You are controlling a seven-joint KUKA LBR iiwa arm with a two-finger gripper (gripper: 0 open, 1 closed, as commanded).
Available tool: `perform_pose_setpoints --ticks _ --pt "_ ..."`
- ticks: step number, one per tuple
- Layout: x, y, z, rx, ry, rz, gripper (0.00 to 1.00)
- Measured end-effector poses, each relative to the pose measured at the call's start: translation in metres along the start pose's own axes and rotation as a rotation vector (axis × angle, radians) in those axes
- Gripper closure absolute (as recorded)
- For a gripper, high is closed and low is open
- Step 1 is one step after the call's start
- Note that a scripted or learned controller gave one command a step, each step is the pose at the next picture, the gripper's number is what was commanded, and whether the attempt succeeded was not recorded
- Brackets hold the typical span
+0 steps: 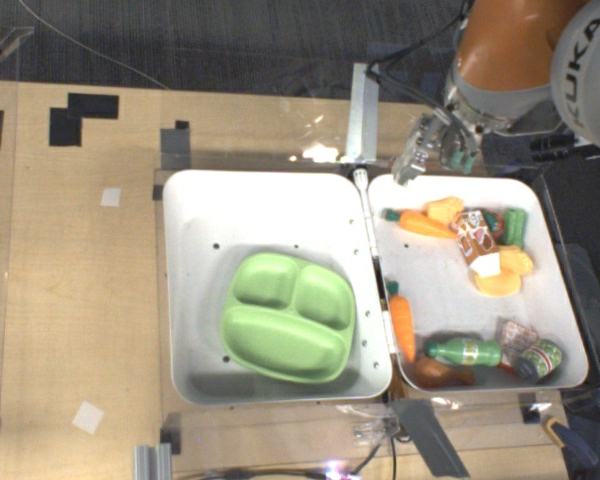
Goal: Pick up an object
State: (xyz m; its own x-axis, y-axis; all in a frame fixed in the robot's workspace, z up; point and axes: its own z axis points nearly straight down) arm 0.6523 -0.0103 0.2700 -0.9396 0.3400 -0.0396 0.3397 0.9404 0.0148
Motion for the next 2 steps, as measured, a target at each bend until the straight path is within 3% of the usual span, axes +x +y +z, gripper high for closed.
perform_pose_setpoints --ticks 1,2 --pt "-0.002 0.001 -0.013 -0.003 -0.01 -0.003 1.0" --pt "0.032 -0.071 -0.024 0.011 0.03 -0.161 1.0"
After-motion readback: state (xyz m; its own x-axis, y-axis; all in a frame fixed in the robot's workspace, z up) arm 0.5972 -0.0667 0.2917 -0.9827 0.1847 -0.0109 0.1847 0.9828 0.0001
